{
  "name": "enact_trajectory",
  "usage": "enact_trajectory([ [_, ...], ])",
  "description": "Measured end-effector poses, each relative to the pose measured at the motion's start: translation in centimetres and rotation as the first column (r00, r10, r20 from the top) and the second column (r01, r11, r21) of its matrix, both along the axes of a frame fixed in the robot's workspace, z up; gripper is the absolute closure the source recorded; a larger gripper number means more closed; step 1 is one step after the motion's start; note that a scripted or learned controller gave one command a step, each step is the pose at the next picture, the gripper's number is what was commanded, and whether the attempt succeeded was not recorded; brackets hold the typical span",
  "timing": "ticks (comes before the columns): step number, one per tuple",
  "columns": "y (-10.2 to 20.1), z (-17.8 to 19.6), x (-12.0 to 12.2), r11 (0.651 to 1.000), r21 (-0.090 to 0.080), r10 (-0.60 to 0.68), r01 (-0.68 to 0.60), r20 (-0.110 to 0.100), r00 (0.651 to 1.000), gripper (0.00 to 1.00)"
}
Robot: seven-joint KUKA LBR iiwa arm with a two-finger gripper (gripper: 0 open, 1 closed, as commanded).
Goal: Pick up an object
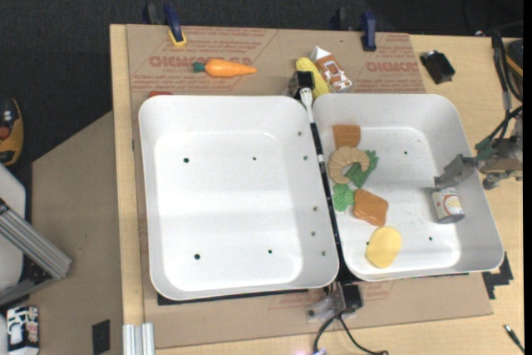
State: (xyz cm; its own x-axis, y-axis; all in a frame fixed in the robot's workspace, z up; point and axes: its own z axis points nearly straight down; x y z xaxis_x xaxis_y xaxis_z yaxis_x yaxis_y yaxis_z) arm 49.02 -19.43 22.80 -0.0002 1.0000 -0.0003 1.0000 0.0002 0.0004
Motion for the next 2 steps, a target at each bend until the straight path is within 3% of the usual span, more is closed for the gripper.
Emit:
enact_trajectory([
  [1,5.4,-12.3,7.2,1.0,0.005,0.007,-0.007,-0.005,1.0,0.0],
  [2,10.1,-14.4,13.5,1.0,0.0,0.005,-0.005,0.005,1.0,0.0],
])
